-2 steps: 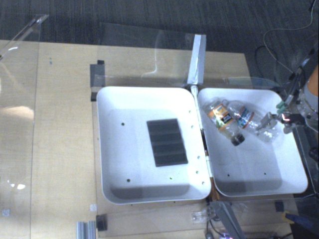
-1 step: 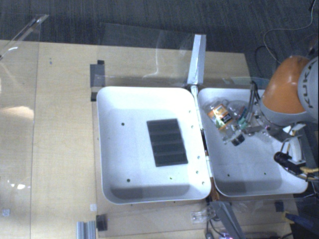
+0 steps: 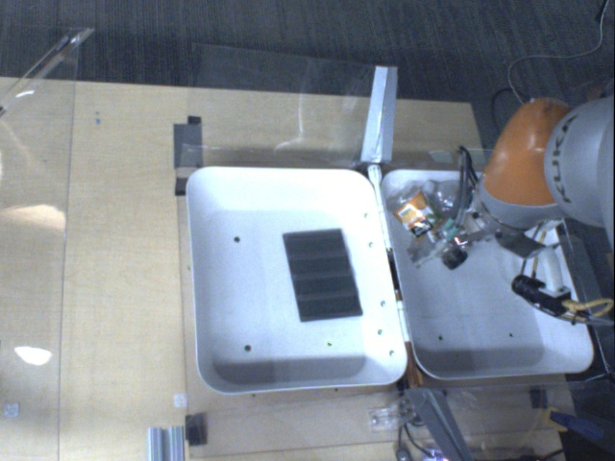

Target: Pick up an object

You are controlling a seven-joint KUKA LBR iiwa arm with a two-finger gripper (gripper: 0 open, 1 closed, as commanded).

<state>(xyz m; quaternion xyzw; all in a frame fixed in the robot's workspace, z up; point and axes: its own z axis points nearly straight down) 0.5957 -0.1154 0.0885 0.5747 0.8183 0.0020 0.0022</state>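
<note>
Currently, status by item
Arm [image 3: 567, 161]: reaches in from the right, above the right bin [image 3: 500, 349]
Gripper [image 3: 452, 243]: low in the right bin's upper left; finger state cannot be told
Objects [image 3: 423, 209]: small cluttered pile in that corner, beside the gripper
Left bin [image 3: 221, 257]: holds a dark ribbed block [image 3: 322, 275] at centre

The arm [image 3: 567, 161] is cut off at the right edge, and its end effector [image 3: 450, 243] blurs into small jumbled objects [image 3: 423, 209].
</note>
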